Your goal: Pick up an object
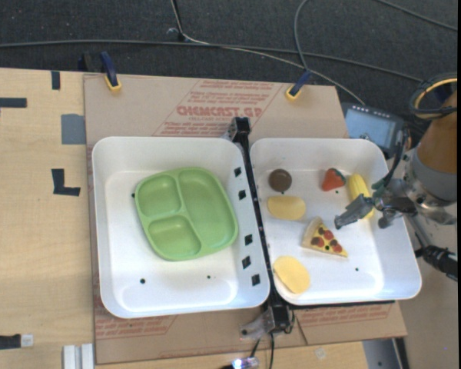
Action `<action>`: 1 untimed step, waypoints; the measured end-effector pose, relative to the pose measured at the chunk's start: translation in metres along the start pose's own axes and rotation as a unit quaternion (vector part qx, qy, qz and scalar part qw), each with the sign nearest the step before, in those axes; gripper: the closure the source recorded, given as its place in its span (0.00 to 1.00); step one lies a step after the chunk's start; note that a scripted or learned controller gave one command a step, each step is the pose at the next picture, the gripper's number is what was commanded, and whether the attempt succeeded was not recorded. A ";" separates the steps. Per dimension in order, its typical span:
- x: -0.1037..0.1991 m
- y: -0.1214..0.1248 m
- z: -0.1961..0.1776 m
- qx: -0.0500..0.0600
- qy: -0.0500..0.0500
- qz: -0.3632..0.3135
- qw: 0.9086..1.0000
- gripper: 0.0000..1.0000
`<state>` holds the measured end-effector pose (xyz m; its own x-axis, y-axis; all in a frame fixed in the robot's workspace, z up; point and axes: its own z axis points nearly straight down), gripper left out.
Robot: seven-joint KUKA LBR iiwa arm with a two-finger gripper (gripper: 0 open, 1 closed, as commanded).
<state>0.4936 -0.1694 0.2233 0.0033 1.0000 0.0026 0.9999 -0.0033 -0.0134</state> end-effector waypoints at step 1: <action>0.000 0.003 -0.006 -0.006 -0.001 -0.002 1.000 0.00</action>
<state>0.4963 -0.1690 0.2293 -0.0008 1.0000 0.0000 1.0000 0.0008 -0.0017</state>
